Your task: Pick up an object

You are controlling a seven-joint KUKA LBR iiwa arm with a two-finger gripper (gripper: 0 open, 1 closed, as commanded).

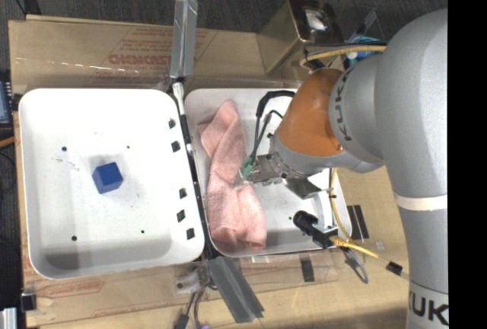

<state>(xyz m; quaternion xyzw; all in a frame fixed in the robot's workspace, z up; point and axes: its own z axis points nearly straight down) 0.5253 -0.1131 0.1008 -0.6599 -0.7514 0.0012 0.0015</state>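
Cardboard underlies two white bins; gripper meets pink cloth, finger state unclear.

The big grey arm covers the right side of the right bin, so that bin's far edge is hidden. The arm runs off the picture at the bottom. The gripper sits low over the pink cloth, too small and blurry to make out. Part of the cloth is under it.
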